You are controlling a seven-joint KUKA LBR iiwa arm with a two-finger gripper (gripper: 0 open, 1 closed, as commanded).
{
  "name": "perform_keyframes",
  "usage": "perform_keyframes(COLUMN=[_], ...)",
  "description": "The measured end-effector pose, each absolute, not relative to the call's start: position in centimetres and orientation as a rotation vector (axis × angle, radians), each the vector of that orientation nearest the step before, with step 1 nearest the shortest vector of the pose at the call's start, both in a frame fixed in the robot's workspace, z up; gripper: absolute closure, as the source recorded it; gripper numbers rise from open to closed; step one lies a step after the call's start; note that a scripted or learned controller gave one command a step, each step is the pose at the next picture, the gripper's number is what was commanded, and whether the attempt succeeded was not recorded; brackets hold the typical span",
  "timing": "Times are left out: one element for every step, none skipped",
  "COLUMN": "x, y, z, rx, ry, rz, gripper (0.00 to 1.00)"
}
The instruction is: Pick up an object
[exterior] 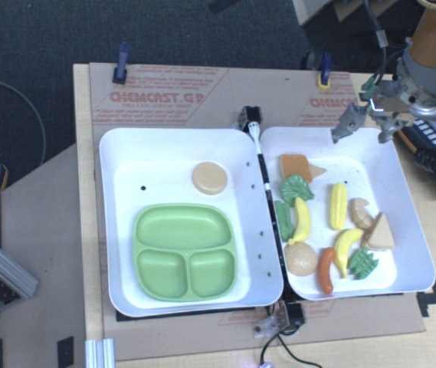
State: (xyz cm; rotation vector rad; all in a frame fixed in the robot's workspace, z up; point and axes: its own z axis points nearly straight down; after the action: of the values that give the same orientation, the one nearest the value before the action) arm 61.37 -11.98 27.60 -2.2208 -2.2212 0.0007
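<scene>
My gripper hangs above the far rim of the right bin, its two fingers spread apart and nothing between them. Below it the bin holds toy food: an orange wedge, a green broccoli piece, a yellow banana and a corn cob. Nearer the front lie a round bun, a red sausage, a second banana, a green leafy piece and a tan sandwich wedge.
The left bin holds a green divided tray and a round tan cookie. Black clips join the bins at the middle. Blue clamps hold the cardboard base at the back.
</scene>
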Motion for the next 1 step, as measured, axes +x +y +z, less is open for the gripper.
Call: perform_keyframes(x=[57.27], y=[-3.64], z=[21.16], rx=[-2.208], ry=[-2.221], rz=[0.007], gripper=[0.0])
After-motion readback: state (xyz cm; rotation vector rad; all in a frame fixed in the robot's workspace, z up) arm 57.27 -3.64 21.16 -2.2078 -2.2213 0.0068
